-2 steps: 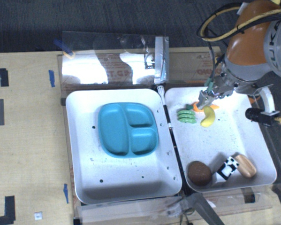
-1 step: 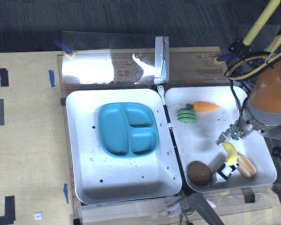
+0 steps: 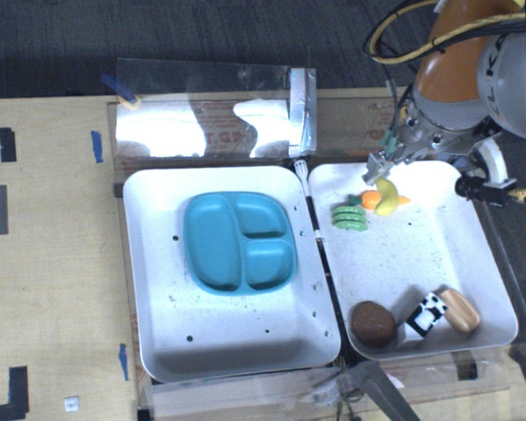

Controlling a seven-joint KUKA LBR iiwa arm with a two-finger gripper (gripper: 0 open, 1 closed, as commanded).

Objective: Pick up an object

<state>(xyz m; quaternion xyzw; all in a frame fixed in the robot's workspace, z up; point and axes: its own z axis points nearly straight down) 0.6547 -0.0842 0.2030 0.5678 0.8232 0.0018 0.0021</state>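
Bench [image 3: 47, 287]: pale wood, black corner marks and blue tape strips along the left side.

Left bin [image 3: 155, 325]: white, shallow, holding a tray.

Right bin [image 3: 440, 240]: white, shallow, touching the left bin along the middle seam; small objects in two groups, top left and bottom edge.

Arm [image 3: 466, 62]: grey with orange band, entering from upper right, yellow and black cables looped above; wrist over the right bin's top edge.

Tray [image 3: 240, 242]: blue, three compartments, lying flat at the middle of the left bin.

Clear sheet [image 3: 210, 120]: glossy, standing behind the left bin, strong glare.

Brown ball [image 3: 373, 324]: dark, round, at the right bin's bottom left corner.

Tan block [image 3: 460, 309]: rounded, near the bottom right edge, touching the checkered piece.

Checkered piece [image 3: 426, 315]: black and white, just left of the tan block.

Green piece [image 3: 349, 217]: ribbed, top left of the right bin.

Yellow piece [image 3: 386, 196]: curved, directly beneath the pincer, an orange bit [image 3: 371, 200] touching its left side.

Pincer [image 3: 383, 167]: metal, low over the yellow piece; cannot tell whether apart or together, nor whether touching the piece.
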